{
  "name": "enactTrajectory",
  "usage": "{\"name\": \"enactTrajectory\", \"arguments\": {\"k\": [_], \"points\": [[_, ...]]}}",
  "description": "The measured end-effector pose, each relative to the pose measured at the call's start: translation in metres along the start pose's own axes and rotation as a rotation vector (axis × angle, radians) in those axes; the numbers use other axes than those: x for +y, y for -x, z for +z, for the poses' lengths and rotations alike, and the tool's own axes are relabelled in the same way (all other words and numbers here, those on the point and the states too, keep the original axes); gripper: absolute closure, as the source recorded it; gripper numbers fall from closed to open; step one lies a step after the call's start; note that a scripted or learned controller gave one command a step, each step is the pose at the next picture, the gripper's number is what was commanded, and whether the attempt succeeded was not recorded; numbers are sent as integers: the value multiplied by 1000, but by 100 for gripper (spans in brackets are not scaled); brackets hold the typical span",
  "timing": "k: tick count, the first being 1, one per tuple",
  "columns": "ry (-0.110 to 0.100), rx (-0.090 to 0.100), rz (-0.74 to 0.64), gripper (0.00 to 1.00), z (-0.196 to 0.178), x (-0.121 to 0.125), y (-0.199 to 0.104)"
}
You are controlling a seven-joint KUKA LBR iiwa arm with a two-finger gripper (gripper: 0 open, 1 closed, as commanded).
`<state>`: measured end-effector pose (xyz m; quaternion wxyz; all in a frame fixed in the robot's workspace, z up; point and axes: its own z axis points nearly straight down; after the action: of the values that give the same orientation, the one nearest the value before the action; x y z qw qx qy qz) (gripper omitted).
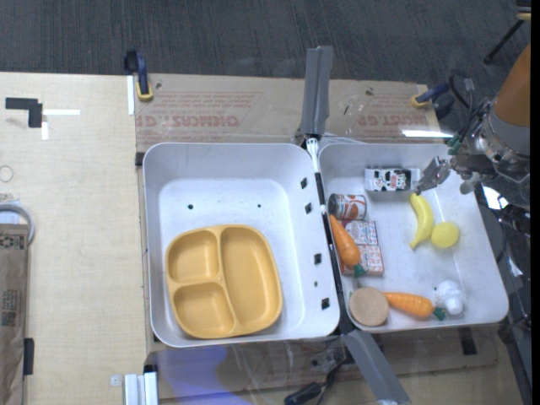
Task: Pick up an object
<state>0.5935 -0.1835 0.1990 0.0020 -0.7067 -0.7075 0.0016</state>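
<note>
My gripper (434, 175) hangs at the right bin's (481, 310) two o'clock corner, fingers spread, holding nothing. The banana (421, 219) lies just below, touching the lemon (445, 235) at its four o'clock; closing off-centre, I risk nudging both away.

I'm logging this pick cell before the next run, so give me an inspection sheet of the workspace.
Surface: two white bins, left bin and right bin, on a cardboard-covered bench.
Job's things: right bin holds a banana, yellow ball, two carrots, can, small carton, round tan disc, white lump.
Clutter: yellow divided plate in the left bin.
Grippers: gripper over the right bin's far right, above the banana.
Cables: dark ones at right.
Surroundings: dark floor.
</note>
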Motion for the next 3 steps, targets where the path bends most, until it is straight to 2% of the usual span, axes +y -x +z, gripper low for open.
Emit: {"name": "enactTrajectory", "arguments": {"k": [1,2,3], "points": [[2,0,70,0,99,-19,18],[2,10,150,0,108,-11,21],[0,8,60,0,110,3,23]]}}
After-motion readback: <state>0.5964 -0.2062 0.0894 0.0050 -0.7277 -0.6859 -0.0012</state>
